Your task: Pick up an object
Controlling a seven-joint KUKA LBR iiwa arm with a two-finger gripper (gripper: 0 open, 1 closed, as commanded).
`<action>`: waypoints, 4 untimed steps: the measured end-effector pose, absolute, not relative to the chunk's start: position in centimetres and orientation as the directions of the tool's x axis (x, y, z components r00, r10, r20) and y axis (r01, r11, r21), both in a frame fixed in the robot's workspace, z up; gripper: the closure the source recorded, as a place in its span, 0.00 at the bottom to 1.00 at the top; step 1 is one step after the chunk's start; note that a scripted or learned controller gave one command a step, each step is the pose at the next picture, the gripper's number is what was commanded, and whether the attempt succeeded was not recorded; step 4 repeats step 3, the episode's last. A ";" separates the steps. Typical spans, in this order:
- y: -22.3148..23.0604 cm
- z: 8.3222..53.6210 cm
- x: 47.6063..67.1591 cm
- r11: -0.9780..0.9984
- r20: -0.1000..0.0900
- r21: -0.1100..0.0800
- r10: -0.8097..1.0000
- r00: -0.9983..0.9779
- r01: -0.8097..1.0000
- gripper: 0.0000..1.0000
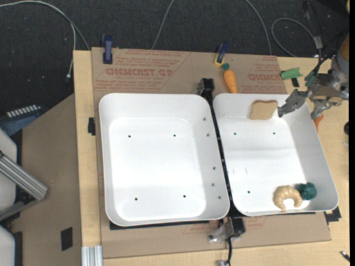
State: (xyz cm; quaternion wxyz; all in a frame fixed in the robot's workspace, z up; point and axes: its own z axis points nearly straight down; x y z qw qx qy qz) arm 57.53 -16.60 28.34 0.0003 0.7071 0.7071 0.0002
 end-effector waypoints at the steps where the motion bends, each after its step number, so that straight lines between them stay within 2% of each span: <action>1: -15.6 28.4 58.9 -0.077 0.000 0.001 0.997 0.077 0.997 0.00; 2: -15.6 28.4 58.9 -0.077 0.000 0.001 0.997 0.077 0.997 0.00; 3: -20.4 14.9 62.5 -0.002 0.000 -0.005 1.000 0.002 1.000 0.00; 4: -20.4 14.9 62.5 -0.002 0.000 -0.005 1.000 0.002 1.000 0.00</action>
